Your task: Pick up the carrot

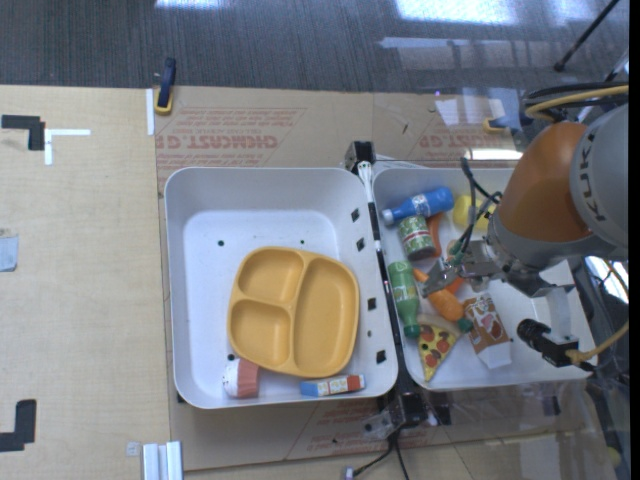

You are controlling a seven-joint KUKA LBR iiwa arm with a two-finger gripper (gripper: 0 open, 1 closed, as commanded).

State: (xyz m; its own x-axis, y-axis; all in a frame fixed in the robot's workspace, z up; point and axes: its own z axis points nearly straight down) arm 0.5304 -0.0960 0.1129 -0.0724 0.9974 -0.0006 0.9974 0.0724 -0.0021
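Presently, carrot: right bin, mid-floor, wedged among green bottle, pizza slice and carton. Hand poised just above it, positioned for the grasp; its opening cannot be told. Yellow tray: left bin.

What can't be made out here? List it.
- Gripper: in the camera view the grey wrist covers it, so its state is unclear.
- Carrot: partly under the arm; contact unclear.
- Yellow item in the right bin: half hidden by the arm.
- Labels on the green bottle: too small.
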